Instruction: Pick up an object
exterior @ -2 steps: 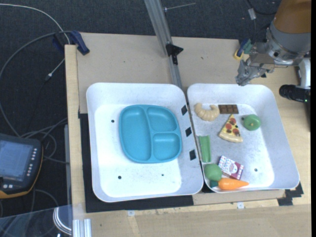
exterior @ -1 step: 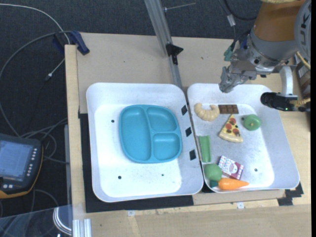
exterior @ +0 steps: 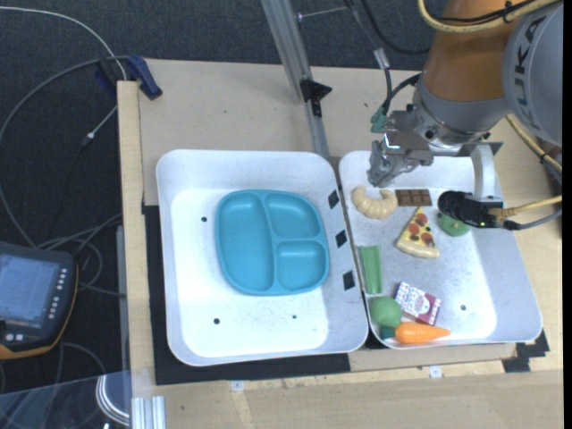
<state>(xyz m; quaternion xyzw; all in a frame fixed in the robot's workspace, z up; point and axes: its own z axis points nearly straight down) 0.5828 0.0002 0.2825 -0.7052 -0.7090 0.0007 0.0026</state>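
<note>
Grey arm (exterior: pixel 465 79) hides jaws' state above croissant (exterior: pixel 374 202), rt bin (exterior: pixel 500 275).

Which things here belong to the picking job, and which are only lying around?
For the job: gripper, croissant, pizza slice, chocolate bar, carrot, right bin.
Lying about: blue divided plate, left bin, handheld control pad.

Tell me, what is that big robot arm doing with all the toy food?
The arm's gripper hangs over the far end of the right bin, just above a toy croissant. It holds nothing yet. Nearby lie a chocolate bar, a pizza slice, a carrot and a small pink packet. The left bin has a blue divided plate.
</note>
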